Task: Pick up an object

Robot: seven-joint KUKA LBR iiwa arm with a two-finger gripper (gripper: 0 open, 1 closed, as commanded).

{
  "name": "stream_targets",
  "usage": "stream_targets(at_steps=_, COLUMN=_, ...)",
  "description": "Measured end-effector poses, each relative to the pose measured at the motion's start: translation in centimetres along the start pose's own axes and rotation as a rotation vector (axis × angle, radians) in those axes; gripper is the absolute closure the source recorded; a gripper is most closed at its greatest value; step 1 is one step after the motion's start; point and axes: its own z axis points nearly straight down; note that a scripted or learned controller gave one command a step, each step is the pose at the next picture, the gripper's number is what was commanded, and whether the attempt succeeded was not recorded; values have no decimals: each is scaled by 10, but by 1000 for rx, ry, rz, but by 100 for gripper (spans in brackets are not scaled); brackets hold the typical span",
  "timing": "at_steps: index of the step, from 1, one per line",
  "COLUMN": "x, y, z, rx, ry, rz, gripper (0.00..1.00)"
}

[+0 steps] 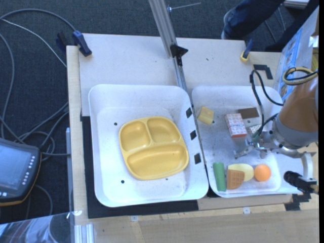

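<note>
In the camera view, the end effector (251, 147) hangs low in the right bin (212, 96); whether it is apart or together cannot be told. Just below it lie a green cylinder (218, 175), a waffle-patterned piece (235, 178) and an orange ball (262, 172). A yellow divided tray (153, 147) sits in the left bin (104, 151).

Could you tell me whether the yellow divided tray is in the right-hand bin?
No, the yellow tray lies in the left bin.
</note>
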Motion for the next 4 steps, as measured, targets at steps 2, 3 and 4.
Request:
stream_targets(at_steps=2, x=3, y=13, z=-64, rx=-13, ry=-5, rz=-2, gripper=100)
stream_targets(at_steps=3, x=7, y=17, z=-128, rx=-15, ry=-6, rz=-3, gripper=100)
stream_targets(at_steps=4, x=7, y=17, z=-106, rx=-4, ry=-2, rz=-1, gripper=100)
